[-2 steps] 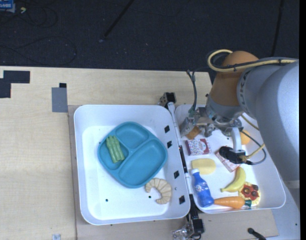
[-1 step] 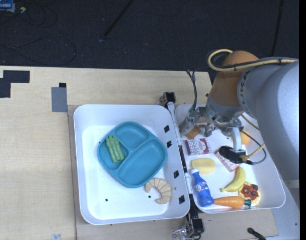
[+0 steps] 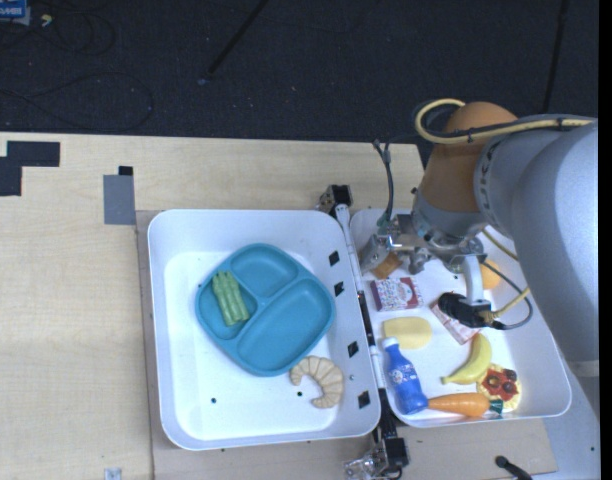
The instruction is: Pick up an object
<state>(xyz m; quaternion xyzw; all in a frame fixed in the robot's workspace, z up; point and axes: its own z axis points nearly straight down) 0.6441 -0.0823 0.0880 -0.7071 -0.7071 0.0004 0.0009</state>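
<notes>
Gripper (image 3: 418,253) sits low at 12 o'clock in the right bin (image 3: 556,388); finger state cannot be told. Red-and-white packet (image 3: 395,293) lies just below, yellow block (image 3: 408,332) beyond. Crowding risks a glancing, empty grasp.

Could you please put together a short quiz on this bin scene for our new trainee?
1. True or false: the croissant lies on the blue plate.
2. Which bin holds the banana: left bin or right bin?
3. What lies in the plate's small compartment?

Key
1. False: it lies on the bin floor beside the plate.
2. Right bin.
3. Green beans.
</notes>
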